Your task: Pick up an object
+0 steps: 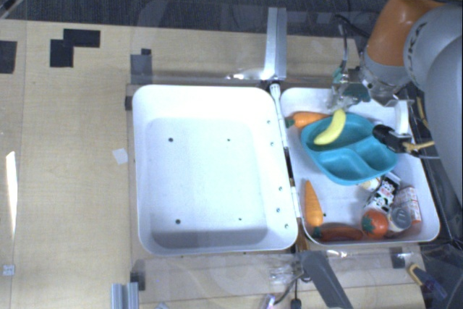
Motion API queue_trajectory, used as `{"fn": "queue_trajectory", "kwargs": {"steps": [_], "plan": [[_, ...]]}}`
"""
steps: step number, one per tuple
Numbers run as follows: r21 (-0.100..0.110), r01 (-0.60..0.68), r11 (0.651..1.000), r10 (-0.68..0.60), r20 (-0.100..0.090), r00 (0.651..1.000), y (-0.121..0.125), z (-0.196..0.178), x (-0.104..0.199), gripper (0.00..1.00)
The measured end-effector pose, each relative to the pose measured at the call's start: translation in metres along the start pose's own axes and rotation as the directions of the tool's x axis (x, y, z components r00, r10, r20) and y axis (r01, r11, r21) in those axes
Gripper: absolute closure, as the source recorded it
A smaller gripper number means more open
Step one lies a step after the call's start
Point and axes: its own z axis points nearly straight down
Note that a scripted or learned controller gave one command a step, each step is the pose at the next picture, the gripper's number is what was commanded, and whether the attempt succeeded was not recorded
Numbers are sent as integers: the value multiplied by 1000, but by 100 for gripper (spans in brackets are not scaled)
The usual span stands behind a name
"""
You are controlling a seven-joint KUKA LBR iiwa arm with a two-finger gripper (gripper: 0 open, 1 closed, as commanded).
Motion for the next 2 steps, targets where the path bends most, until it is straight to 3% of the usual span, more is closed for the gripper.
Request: {"fn": "queue_trajectory", "kwargs": {"steps": [1,2], "plan": [[21,-146,989,146,-5,989,-2,-118,49,100],[23,-32,999,32,-7,999,-43,-117,-17,100]]}}
